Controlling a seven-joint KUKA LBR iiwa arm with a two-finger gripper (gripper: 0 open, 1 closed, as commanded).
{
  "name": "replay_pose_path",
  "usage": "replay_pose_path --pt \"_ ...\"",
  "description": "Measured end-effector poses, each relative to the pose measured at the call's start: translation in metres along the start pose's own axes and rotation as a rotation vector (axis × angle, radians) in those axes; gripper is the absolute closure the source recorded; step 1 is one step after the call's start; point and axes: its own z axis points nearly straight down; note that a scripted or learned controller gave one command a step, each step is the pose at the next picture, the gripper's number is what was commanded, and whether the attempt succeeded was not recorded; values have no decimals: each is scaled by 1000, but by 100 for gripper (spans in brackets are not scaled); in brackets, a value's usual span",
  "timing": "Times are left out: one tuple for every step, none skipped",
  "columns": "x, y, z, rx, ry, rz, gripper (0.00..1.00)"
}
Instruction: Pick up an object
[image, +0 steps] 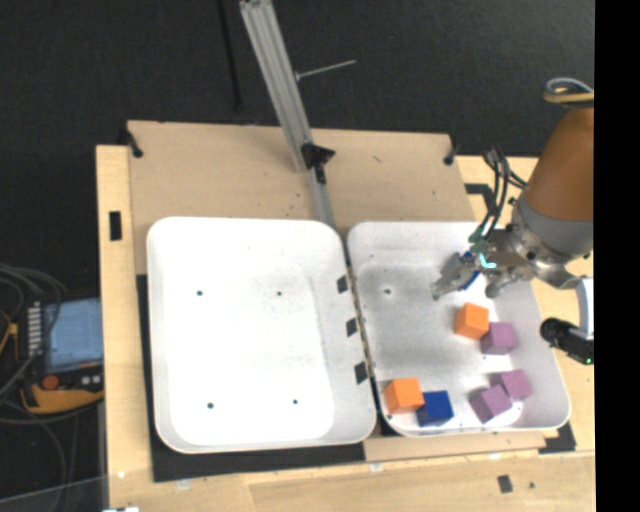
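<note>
While claw (468, 277) hovers, orange cube (472, 321) sits squarely, no long axis.

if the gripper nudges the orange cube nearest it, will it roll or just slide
Probably slide: the orange cube has flat faces and sits flat on the right bin's smooth floor. It looks rigid and likely light. The purple block right beside it may get pushed along.

Legible text: none can be read.
Labels, brands, numbers, signs: none can be made out.
</note>
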Motion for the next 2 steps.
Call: replay_pose_path --pt "0 1 -2 -5 -1 2 0" --pt "0 8 57 0 -3 6 0"
